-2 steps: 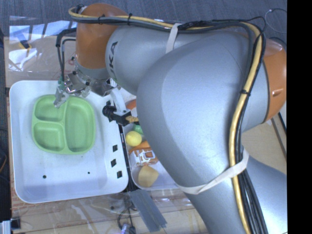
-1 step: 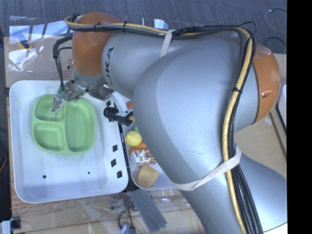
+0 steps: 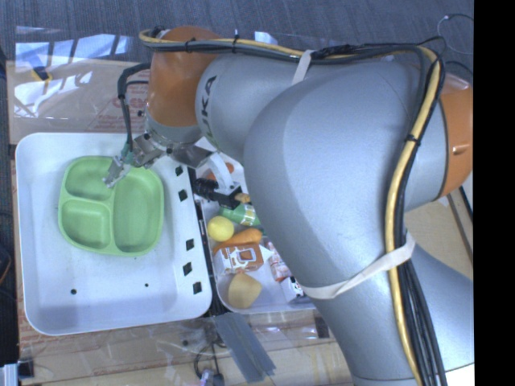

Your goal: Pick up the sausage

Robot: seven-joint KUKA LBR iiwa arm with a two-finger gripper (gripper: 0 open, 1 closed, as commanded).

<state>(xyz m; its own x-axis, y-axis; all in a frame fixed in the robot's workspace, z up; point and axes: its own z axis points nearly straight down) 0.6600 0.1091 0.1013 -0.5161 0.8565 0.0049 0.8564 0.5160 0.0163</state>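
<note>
The sausage [image 3: 245,237], as I take the orange-brown piece to be, lies in the right bin [image 3: 265,302] beside a lemon [image 3: 220,229], just above a small carton [image 3: 244,257]. The gripper [image 3: 115,174] hangs over the green plate [image 3: 113,207] in the left bin [image 3: 96,296]. I can't tell how wide it's open. It should cross over and straddle the sausage's narrow width.

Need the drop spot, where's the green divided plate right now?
In the camera view, the green divided plate lies in the left white bin, its upper part, under the gripper.
</note>
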